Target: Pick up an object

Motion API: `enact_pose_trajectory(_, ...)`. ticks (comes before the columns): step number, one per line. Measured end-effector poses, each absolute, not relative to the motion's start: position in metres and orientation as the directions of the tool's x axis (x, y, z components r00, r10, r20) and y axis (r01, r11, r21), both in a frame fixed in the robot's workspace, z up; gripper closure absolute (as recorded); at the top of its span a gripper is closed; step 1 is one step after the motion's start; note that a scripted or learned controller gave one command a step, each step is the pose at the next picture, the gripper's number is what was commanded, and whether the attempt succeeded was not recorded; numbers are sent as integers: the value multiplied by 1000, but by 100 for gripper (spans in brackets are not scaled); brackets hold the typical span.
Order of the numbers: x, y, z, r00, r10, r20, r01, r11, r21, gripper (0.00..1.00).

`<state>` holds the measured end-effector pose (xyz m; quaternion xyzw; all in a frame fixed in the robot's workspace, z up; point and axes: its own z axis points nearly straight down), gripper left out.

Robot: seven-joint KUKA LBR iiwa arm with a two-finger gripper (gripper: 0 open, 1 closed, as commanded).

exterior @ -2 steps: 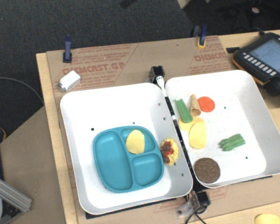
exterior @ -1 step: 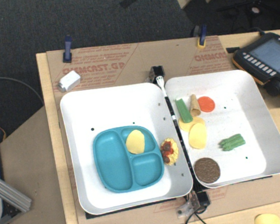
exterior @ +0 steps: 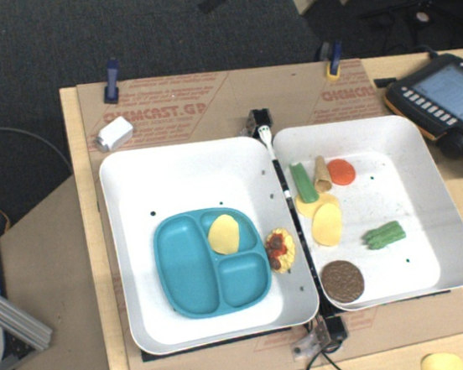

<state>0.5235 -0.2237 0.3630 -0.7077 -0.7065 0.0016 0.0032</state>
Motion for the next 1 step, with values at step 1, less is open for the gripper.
enact_pose_trajectory(1, 530, -223, 530, -2, 1000, -10, 1000, 2, 22, 100)
